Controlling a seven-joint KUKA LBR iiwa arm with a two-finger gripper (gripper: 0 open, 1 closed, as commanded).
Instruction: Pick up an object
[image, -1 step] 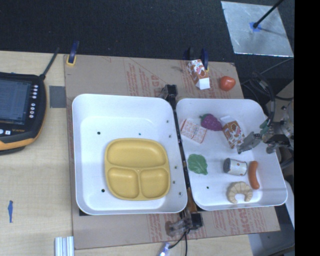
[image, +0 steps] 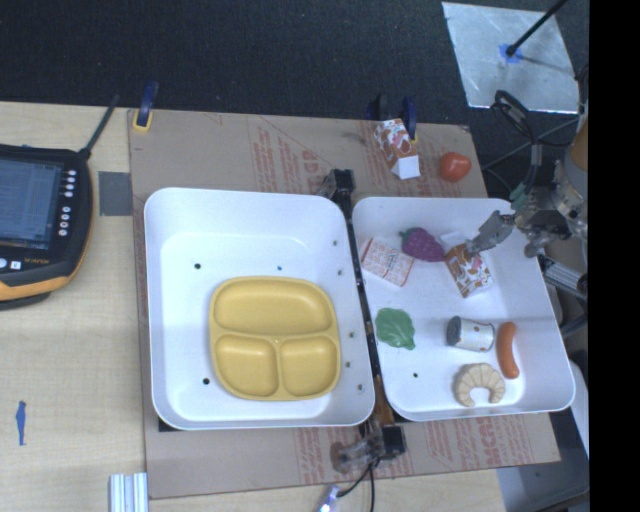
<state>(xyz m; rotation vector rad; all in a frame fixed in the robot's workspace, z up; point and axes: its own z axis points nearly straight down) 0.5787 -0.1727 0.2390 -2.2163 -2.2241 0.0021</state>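
The croissant (image: 481, 384) lies nearest, at the front edge of the right bin (image: 530, 405). Going from the left, a screen box with an orange rim (image: 35, 220) sits at the left edge of the bench. Next is the left bin (image: 175, 225), and in it rests a yellow tray (image: 275, 337) with three parts. In the right bin, by its left wall, lie a pink and white packet (image: 386, 261) and a green leaf (image: 396, 328). Near the back wall is a purple bunch of grapes (image: 422, 243). Beside it stands a small red and white carton (image: 469, 272). In front of that are a grey can (image: 470, 334) on its side and a sausage (image: 508, 350) close to the right wall. The gripper (image: 490, 232) hangs just above and behind the carton, close to it. I cannot tell if it is spread or pressed together. Nothing looks lifted. I think the pick has not happened yet, and the carton seems the likely one to grab. Behind the bins, on the cardboard, sit another carton (image: 396, 145) and a tomato (image: 454, 166).
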